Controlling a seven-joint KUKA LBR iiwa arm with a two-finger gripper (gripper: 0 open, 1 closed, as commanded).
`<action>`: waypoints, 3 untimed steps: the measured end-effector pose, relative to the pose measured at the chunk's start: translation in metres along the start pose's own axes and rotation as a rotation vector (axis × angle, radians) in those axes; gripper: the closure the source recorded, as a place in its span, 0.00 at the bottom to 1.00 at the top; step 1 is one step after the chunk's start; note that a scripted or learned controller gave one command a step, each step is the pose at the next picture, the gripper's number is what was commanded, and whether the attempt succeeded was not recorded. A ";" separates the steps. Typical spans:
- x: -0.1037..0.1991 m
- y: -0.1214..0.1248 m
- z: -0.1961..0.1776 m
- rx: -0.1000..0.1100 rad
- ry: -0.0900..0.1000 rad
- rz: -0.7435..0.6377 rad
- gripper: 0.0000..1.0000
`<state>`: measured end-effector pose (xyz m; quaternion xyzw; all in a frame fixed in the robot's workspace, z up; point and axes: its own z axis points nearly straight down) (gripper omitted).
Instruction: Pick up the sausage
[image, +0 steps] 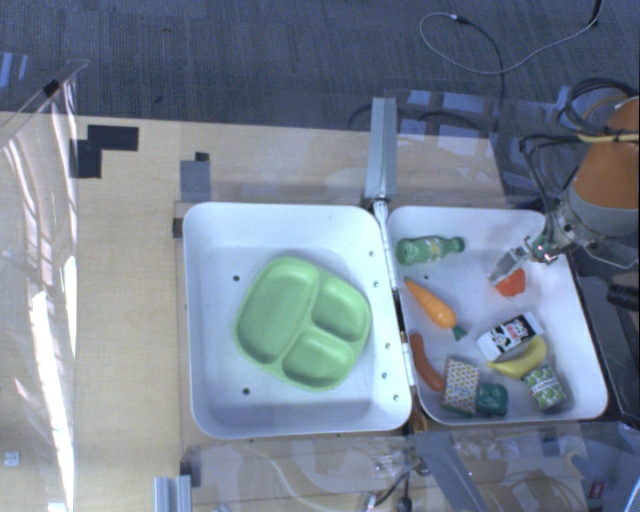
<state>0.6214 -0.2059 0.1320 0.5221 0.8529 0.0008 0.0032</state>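
Reddish-brown and smooth, the sausage (427, 362) lies in the right bin (585, 345), hard against that bin's left wall near the lower corner, just below the carrot (433, 305) and beside a patterned packet (461, 385). It looks like a small toy piece, so I judge it light, fairly stiff and somewhat slippery on its glossy skin; its rounded ends would squirt out of a pinch, so the middle of its length, with fingers closing across the narrow width, seems the best hold, though the wall alongside leaves little room for 1 finger. The gripper (520, 258) hangs at the far side of the bin, just above a red-orange item (511, 284), well apart from the sausage; whether its fingers are spread or closed I cannot tell. A small carton (507, 336) carries dark print and a green bottle (429, 248) bears a label, but neither is legible
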 end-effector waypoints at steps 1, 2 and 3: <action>0.011 -0.020 0.043 -0.005 -0.003 -0.054 0.00; 0.009 -0.017 0.030 -0.013 -0.009 -0.054 1.00; -0.018 0.039 -0.052 -0.001 -0.001 0.085 1.00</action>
